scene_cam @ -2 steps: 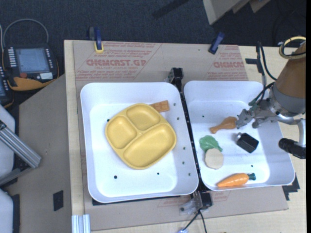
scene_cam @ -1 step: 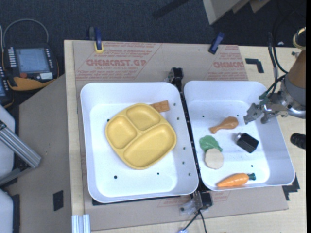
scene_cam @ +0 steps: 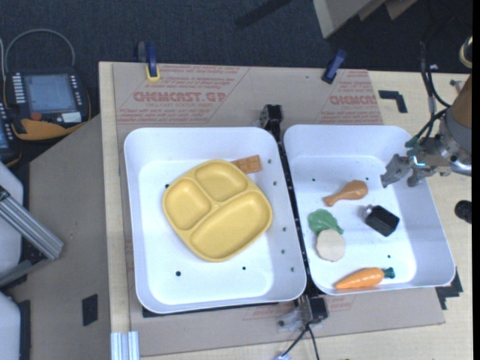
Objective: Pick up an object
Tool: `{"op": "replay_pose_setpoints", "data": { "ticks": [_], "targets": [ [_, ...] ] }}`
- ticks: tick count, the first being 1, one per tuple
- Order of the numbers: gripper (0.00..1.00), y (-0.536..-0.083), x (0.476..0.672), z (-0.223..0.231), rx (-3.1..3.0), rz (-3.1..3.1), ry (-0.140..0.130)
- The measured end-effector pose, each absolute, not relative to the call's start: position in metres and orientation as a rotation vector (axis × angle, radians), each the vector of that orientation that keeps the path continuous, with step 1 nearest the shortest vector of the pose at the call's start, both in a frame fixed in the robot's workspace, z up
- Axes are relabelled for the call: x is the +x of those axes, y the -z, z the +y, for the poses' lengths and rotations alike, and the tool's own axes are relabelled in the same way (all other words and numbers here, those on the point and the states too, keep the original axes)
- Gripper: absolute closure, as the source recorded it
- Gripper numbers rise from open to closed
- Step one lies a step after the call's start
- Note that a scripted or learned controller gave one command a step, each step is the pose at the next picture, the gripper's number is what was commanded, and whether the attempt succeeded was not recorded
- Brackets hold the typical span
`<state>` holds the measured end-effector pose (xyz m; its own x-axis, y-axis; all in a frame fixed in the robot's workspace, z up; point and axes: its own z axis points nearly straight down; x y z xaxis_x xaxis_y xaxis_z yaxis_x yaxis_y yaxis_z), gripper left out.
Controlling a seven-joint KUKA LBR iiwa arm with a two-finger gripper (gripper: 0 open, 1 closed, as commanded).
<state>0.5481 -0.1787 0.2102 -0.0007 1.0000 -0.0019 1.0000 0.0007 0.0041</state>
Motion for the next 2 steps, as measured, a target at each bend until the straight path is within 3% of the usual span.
{"op": "replay_pose_setpoints", "data": {
  "ticks": [2],
  "targets": [
    [1.0, -0.203, 0.554, -0.064, 2.218, 2.23, 0.0]
  ]
}}
